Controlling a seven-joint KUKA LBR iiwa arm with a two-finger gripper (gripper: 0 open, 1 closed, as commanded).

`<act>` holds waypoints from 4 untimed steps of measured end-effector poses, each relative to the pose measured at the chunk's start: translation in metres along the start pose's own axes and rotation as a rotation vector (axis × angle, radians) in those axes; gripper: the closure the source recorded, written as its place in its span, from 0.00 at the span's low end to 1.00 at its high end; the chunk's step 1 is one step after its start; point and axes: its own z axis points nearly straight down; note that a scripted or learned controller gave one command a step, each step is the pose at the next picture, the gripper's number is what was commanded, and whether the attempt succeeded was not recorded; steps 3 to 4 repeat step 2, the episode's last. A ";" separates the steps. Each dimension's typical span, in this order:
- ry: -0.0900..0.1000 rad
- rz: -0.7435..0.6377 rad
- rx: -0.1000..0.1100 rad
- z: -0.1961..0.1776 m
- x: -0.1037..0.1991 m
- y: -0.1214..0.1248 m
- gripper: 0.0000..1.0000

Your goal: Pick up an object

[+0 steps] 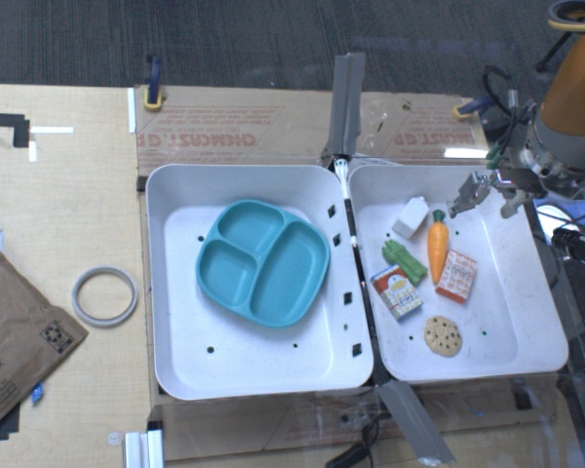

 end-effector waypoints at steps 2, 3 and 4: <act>-0.002 0.063 -0.002 -0.072 0.059 0.043 1.00; -0.002 0.063 -0.002 -0.072 0.059 0.043 1.00; -0.002 0.063 -0.002 -0.072 0.059 0.043 1.00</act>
